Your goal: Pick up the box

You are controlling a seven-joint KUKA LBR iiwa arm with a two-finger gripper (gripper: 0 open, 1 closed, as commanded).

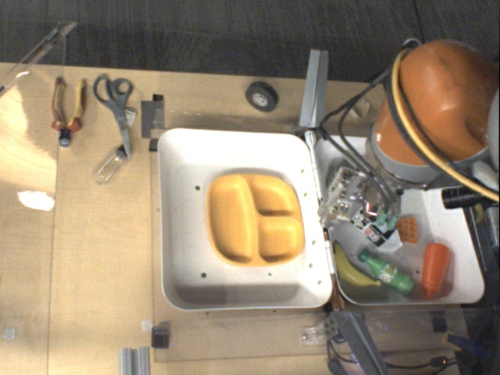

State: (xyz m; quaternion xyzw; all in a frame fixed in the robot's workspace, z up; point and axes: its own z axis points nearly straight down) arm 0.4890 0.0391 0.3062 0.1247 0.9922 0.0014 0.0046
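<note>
Two shallow white bins sit side by side on the bench: the left bin point(180, 209) holds a yellow divided tray point(254, 217) at its centre. In the right bin point(469, 287), the gripper point(355, 205) hangs low near the left wall, and I cannot tell whether it is released or clenched. The small white, green and red box point(383, 229) lies tilted just beside it, toward the bin's middle, with a banana point(348, 270), a green bottle point(387, 270) and an orange carrot point(436, 270) along the near edge.
</note>
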